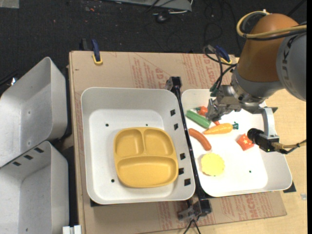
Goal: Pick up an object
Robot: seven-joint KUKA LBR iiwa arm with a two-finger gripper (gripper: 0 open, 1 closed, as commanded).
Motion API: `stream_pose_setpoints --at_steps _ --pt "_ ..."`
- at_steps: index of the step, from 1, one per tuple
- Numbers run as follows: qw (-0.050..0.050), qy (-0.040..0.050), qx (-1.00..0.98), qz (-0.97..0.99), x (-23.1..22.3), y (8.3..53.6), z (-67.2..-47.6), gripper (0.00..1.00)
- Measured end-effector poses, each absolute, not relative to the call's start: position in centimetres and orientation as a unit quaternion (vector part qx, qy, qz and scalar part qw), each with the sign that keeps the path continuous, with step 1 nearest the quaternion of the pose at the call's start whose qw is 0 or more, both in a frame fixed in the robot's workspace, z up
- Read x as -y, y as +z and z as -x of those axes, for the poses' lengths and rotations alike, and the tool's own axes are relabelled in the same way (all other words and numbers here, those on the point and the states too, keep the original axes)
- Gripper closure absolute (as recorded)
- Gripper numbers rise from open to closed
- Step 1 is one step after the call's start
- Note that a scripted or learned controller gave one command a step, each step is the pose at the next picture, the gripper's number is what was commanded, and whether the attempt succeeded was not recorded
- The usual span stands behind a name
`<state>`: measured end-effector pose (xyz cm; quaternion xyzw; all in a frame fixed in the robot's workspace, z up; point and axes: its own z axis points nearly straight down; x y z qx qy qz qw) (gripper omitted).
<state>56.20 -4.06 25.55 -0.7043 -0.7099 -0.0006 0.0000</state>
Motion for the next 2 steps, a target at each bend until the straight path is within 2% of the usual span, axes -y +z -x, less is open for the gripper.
stream_pose_setpoints --at_steps 2 --pt "0.000 -0.0004 0.710 0.704 -6.8 24.6 -58.2 1.00"
